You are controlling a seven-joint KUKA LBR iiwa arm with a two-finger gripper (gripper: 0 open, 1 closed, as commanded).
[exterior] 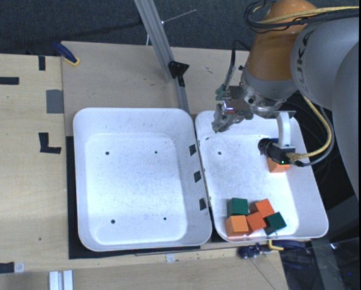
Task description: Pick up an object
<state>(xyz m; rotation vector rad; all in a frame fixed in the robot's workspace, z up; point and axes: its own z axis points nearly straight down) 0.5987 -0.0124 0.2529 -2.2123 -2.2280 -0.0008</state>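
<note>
Camera view: end effector (223,121) positioned over the far left corner of the right bin (307,192); finger state cannot be determined. Four blocks cluster at the bin's near edge: green block (238,206), orange block (264,208), orange cube (236,225), dark green block (275,222), touching or nearly so. Left bin (84,162) adjoins on the desk (108,77).

Grey arm (325,47) bent, wrist down
</note>
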